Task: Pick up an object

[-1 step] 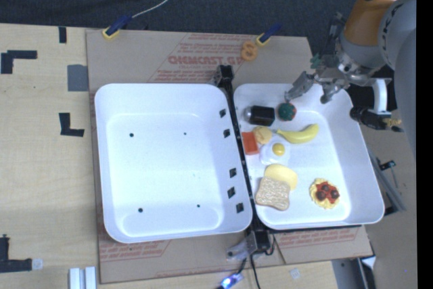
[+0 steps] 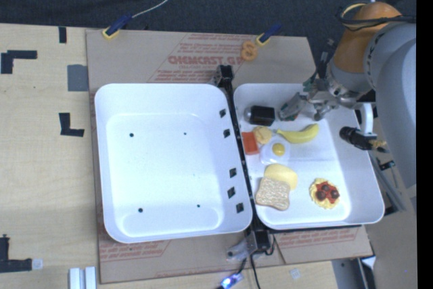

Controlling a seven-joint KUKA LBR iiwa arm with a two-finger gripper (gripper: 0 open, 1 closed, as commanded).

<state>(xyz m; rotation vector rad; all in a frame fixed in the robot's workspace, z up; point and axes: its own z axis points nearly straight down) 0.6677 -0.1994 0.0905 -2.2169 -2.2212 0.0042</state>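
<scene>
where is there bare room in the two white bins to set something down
The left shallow white bin has a bare floor wall to wall. The right white bin is crowded along its left: black block, yellow banana, bread slice. The gripper hovers above its top.

The grey KUKA arm with its orange band [image 2: 362, 37] reached in from the right of the camera view, its thick grey link running down the right side and the wrist bent leftward. The two-finger metal gripper [image 2: 298, 107] sat low at the wrist's end, pointing left and slightly downward, its dark grey parts angled across the frame.
</scene>
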